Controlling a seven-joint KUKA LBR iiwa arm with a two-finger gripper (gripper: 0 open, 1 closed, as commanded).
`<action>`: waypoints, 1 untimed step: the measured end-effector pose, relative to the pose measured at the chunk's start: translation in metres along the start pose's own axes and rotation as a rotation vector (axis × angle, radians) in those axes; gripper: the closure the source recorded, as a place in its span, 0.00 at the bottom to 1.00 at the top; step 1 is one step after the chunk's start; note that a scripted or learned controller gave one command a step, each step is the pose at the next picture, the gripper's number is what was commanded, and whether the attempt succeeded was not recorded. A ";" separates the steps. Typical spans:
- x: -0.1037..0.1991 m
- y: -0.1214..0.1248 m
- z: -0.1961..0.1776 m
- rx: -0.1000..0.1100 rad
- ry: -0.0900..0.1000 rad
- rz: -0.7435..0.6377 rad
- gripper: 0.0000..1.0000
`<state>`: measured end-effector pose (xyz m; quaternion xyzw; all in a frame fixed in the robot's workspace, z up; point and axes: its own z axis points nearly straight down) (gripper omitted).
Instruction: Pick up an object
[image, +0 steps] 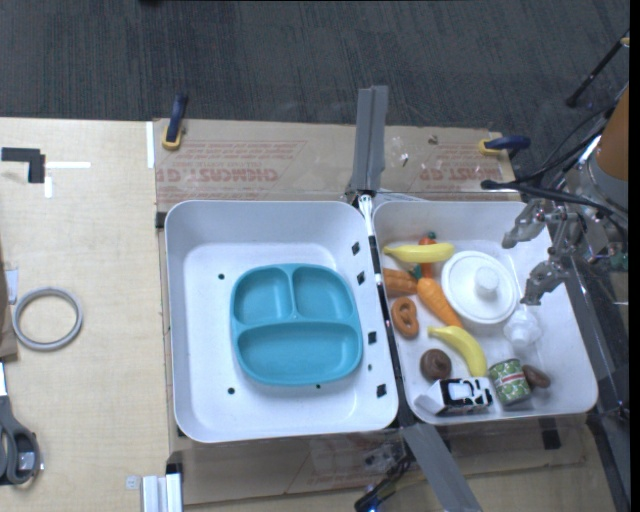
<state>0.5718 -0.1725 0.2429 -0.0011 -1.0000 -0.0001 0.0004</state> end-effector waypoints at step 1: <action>0.000 0.050 0.142 0.000 -0.003 0.113 0.00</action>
